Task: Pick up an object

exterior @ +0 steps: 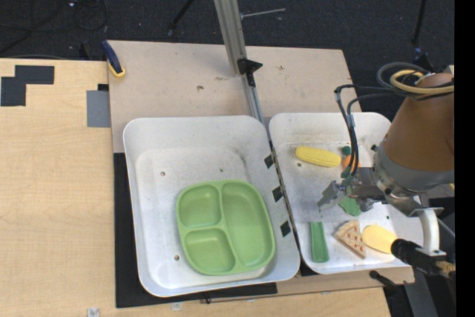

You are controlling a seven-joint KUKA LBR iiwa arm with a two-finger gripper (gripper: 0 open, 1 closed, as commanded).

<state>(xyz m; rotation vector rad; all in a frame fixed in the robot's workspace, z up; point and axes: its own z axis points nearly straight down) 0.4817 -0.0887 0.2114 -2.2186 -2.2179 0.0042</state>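
The right bin [312, 119] holds a yellow corn cob [318, 157] near its far side. A flat green stick [319, 241], a tan wedge-shaped slice [351, 238] and a yellow rounded piece [378, 239] lie along its near edge. My gripper [338, 197] hangs low over the middle of this bin, below the corn and above the wedge. A small dark green piece [351, 207] shows right beside the gripper tip; I cannot tell whether it is touched or held. The bulky orange-banded wrist [419, 137] hides the bin's right part.
The left bin [148, 137] holds a light green divided plate [223, 226]. A slanted metal post [228, 18] rises behind the seam between the bins. A blue and yellow tool [113, 59] lies at the board's far left corner. Cables run along the wrist.
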